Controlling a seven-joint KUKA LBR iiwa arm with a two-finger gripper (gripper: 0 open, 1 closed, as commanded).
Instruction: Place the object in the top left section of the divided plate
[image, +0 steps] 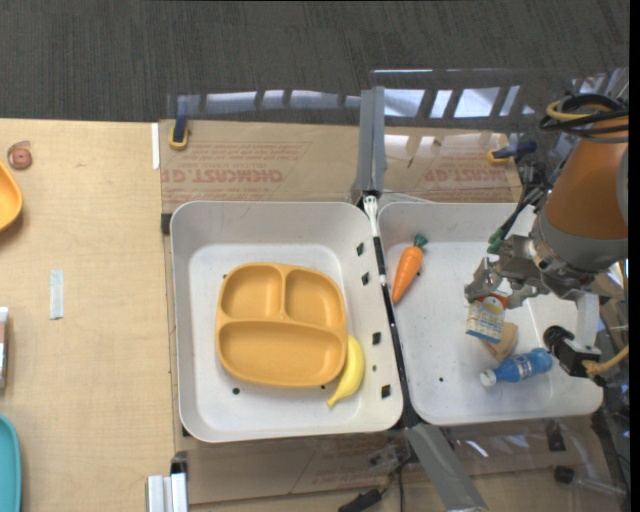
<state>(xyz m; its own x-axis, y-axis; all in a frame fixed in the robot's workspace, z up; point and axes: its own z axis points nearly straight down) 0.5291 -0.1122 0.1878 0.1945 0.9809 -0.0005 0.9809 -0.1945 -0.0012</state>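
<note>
One carton (487, 322) beneath claw (492, 291).

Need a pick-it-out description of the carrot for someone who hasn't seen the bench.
Find the right-hand white bin, the one the grey arm reaches into. Along its left wall, near the divider between the bins, lies the orange toy carrot with a small green top, pointing down-left. Its neighbours, a small labelled carton and a blue plastic bottle, sit further right under the gripper; the carrot alone is orange and tapered.

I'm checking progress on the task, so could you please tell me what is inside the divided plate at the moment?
All three sections of the orange plate show bare orange surface, including the top left one. The banana lies in the bin against the plate's lower right rim, outside it. Nothing covers any section.
</note>
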